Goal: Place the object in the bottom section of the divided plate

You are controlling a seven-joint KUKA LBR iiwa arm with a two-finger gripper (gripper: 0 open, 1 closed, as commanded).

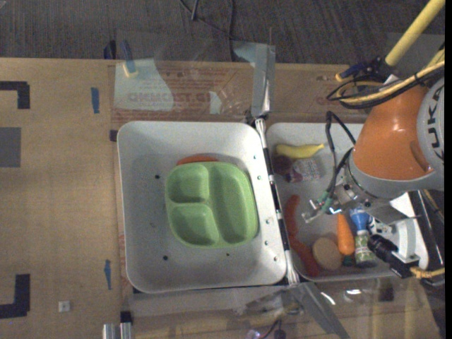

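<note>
2 white bins on bench, side by side. Left bin [141,154]: 1 green divided plate [211,205] w/ 3 sections, about centre, slightly toward the bin's right wall; an orange-red edge [200,159] peeks out from under its far rim. Right bin [279,134]: 1 banana [299,149] near far-left corner, 1 pinkish cup-like item [305,169] just beside it, 1 red long item [292,212] along left wall, 1 tan round item [326,252] near front edge, 1 carrot [344,234] beside it, 1 small bottle [361,240] w/ blue top touching carrot. 1 arm [392,147] over right bin; gripper [332,202] low above bin's middle, near carrot; can't tell jaw state, nothing seen between them.
</note>
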